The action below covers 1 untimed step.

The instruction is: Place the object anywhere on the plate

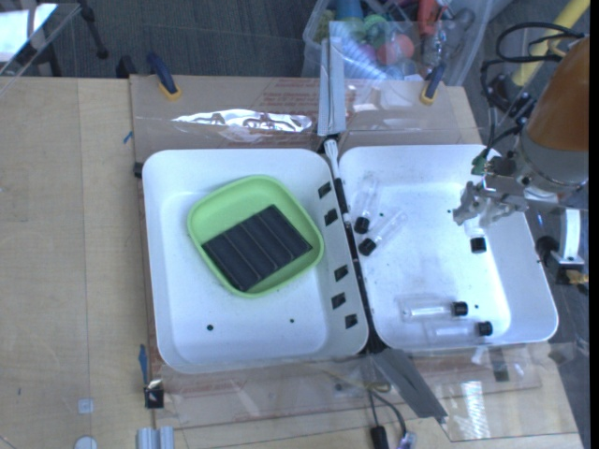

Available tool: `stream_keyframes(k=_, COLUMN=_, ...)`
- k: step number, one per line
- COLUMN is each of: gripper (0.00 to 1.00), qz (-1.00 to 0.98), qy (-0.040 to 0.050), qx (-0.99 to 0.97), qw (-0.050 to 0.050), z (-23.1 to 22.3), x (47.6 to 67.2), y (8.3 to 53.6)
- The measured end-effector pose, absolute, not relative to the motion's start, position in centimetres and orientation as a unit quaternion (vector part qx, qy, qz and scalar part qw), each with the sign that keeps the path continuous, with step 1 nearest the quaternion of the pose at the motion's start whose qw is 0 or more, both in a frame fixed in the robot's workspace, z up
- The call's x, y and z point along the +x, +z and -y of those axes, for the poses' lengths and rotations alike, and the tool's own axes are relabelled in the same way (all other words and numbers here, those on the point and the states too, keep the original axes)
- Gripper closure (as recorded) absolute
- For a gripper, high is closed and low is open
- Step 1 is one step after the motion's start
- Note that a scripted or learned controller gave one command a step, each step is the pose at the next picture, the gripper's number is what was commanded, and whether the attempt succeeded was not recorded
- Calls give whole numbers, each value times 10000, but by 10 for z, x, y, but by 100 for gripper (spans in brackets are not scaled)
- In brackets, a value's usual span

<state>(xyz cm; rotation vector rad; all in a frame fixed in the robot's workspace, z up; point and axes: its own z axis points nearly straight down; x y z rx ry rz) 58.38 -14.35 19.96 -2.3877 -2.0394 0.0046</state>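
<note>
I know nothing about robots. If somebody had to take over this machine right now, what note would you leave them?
Pincer: over the right bin, toward its far right side; whether it grips anything cannot be made out.
Green plate: in the left bin, with a dark ribbed slab lying on it.
Clear tubes with black caps: several lie loose in the right bin, two near the divider, two near the front.
Done: no tube on the plate yet.
Left: pick up a tube, carry it to the plate.
</note>
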Motion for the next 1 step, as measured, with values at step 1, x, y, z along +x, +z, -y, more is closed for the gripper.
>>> stream_keyframes(k=1, gripper=0, qz=6493, qy=13, qx=-7605, qw=7, z=144, x=584, y=200)
